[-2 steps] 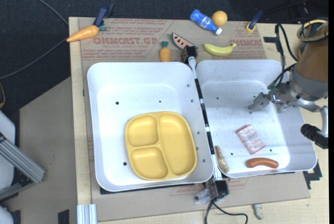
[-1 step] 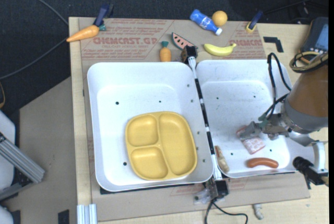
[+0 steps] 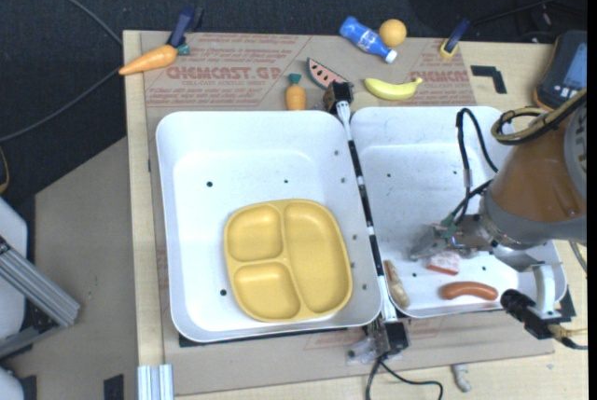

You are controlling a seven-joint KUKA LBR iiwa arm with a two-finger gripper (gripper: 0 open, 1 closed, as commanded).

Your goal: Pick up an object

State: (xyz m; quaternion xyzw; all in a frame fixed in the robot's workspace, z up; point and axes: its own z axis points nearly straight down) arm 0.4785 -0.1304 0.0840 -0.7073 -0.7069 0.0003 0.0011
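Note:
In the right bin, my gripper reaches down near the front, just above a small red and white piece. A sausage lies to the front right of it. A tan, bread-like piece rests against the bin's left wall at the front corner. The arm's grey and orange wrist hides the right part of the bin. Nothing shows between the fingers.
The left bin holds a yellow divided plate. Behind the bins lie a carrot, a small orange toy, a watermelon slice, a banana, a blue bottle and an orange.

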